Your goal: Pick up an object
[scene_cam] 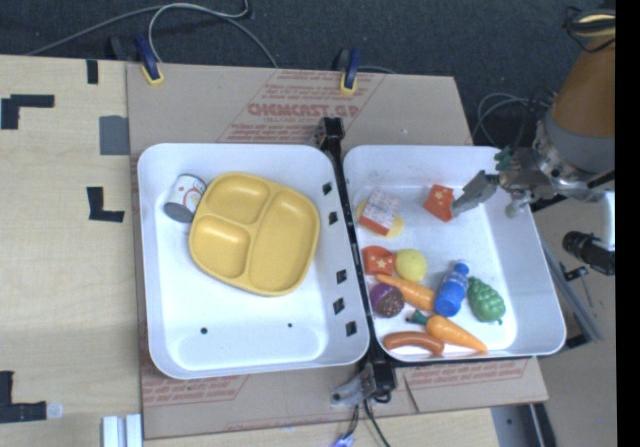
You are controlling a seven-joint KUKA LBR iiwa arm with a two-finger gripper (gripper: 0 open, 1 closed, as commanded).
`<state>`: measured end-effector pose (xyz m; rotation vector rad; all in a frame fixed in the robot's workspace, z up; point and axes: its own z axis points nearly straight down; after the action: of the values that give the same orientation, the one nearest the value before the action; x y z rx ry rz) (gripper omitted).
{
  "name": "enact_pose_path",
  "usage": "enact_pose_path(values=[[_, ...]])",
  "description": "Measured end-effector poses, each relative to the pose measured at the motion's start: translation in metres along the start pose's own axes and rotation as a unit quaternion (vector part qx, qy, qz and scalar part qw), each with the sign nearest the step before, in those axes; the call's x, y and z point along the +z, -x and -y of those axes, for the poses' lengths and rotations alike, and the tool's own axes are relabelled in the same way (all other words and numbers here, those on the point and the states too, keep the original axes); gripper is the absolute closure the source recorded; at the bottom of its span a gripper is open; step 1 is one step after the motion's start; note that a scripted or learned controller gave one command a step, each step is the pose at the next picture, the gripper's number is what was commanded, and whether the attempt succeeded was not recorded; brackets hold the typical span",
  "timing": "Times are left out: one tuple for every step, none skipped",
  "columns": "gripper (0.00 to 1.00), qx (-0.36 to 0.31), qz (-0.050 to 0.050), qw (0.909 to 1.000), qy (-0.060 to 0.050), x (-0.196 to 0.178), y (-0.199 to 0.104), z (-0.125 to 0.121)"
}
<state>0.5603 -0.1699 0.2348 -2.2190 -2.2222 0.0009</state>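
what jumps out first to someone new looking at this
The big yellow tray in the left bin catches the eye first. Next, the heap of toy food in the right bin: a carrot, blue bottle, lemon. The gripper hangs beside a red block.

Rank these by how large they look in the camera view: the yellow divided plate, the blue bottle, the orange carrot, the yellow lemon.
1. yellow divided plate, clearly largest
2. orange carrot and blue bottle, too alike to rank
3. yellow lemon, smallest
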Motion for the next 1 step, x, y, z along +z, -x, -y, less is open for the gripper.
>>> enact_pose_path(values=[[0.0,0.0,0.0,1.0,-0.001,0.088,0.0143,-0.0501]])
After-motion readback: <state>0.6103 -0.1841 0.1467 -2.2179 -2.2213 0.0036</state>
